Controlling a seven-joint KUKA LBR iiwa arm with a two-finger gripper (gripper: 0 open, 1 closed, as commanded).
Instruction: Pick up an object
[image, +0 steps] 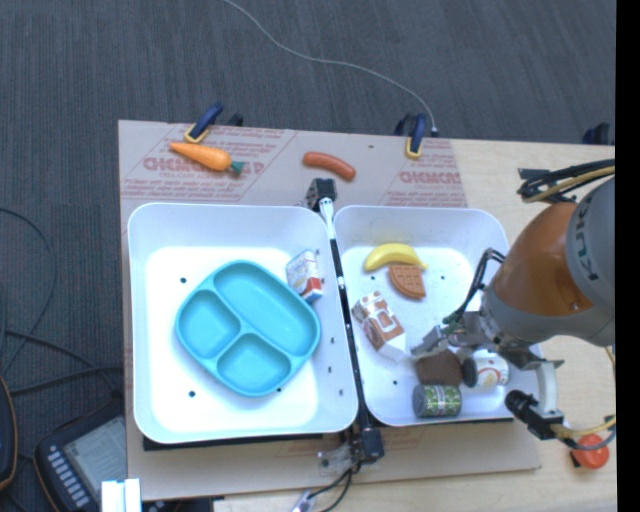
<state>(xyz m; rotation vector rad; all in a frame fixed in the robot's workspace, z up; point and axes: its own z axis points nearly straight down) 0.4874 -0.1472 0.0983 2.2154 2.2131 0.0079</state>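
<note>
So the gripper (447, 340) is down low in the right bin (480, 222), right over a small brown block (437, 368), but honestly I can't tell what state it's in. There's a green can (438, 401) just below that block, and a banana (391, 256) plus a brown cookie-looking thing (407, 281) further up; the left bin (160, 225) has a blue divided plate (248, 327)

Bright, even overhead light; soft, slightly grainy picture.
The two shallow white plastic bins (240, 225) glare nearly blown out, losing surface detail, while the dark grey carpet (60, 100) stays dim toward 9 and 12 o'clock. Shadows are faint and short, pooling at 6 o'clock beneath the sectioned turquoise plastic plate (248, 328). Small items look soft-edged throughout.
</note>
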